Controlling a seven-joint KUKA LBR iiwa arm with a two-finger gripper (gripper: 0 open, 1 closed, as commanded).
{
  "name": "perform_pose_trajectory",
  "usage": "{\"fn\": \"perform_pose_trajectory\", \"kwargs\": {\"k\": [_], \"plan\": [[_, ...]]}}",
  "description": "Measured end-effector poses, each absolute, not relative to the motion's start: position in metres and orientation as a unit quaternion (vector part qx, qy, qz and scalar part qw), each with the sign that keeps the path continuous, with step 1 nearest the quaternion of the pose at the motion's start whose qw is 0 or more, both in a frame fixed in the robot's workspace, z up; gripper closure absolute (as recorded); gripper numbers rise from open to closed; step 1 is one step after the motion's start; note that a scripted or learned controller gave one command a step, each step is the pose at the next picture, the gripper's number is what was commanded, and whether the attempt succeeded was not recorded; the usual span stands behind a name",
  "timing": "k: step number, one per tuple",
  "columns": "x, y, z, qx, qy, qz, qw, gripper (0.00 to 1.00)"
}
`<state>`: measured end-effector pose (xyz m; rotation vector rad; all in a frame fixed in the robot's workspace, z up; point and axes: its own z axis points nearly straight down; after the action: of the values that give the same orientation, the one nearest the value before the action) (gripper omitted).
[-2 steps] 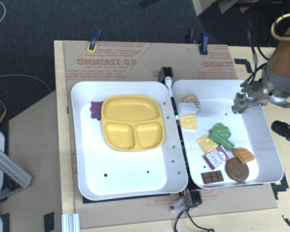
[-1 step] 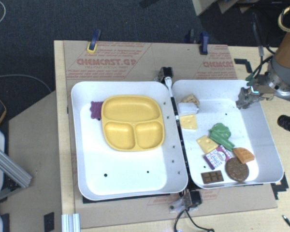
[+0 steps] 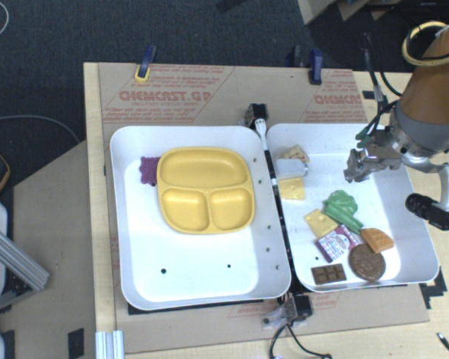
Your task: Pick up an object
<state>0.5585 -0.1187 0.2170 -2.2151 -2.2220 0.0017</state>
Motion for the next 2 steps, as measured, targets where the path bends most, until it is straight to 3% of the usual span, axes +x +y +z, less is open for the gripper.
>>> {"fn": "perform_pose_trajectory", "kwargs": {"k": [2], "plan": [[0.528,-0.021,0.22,-0.706,-0.709,0.0006,0.002,1.0]]}}
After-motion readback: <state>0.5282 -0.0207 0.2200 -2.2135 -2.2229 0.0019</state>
